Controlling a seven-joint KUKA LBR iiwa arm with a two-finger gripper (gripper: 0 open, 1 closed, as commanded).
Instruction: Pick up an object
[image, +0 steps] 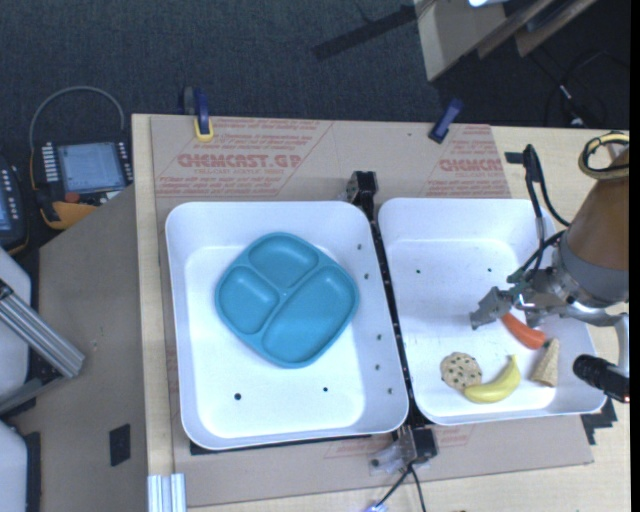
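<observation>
Right bin (440, 240): orange carrot (524, 331) lies near the right side, tilted, just under the gripper (500, 305). Gripper's grey fingers (487, 307) hang above the carrot's left end; cannot tell whether they are spread or closed. Below the carrot: yellow banana (496, 384), cookie (460, 370) touching its left end, tan wedge (545, 364) just to the right. Left bin (200, 400): blue divided plate (287, 298), centred.

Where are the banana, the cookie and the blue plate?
banana (497, 384): camera view, middle of the yellow curve.
cookie (460, 370): camera view, centre of its speckled top.
blue plate (287, 298): camera view, ridge where its compartments meet.
</observation>
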